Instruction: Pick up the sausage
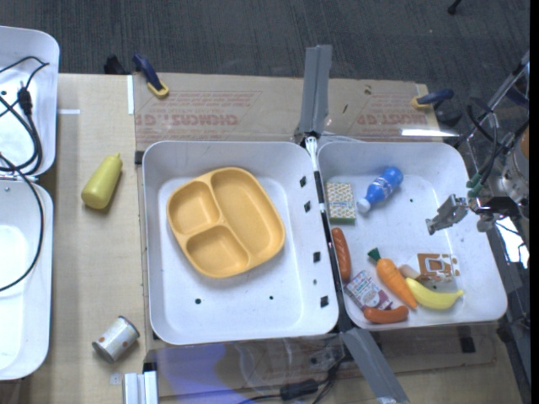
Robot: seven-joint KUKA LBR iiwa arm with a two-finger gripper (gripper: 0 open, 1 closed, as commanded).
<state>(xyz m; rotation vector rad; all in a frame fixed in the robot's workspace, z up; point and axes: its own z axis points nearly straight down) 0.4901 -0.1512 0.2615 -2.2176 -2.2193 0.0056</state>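
- Weighing the risks first: what is judged likely to go wrong?

- The sausage is found far across the right bin from the pincer, toward the divider, and a little nearer the bin's front edge. It is laid just beside the bin's wall there. A closing grasp may be blocked by that wall, or the sausage may be rolled aside, being round and smooth.

- Is the pincer's state known?

- It cannot be told whether it is spread or pressed together; nothing is seen held in it.

- Could the wrong thing be taken?

- Possibly. A red sausage-shaped piece is placed below and to the divider side of the pincer, touching a carrot and close to a banana. It might be mistaken for the target.

- How is the sausage oriented?

- Its long axis is run alongside the divider wall, from the bin's back to its front, one end pointed toward a small printed box.
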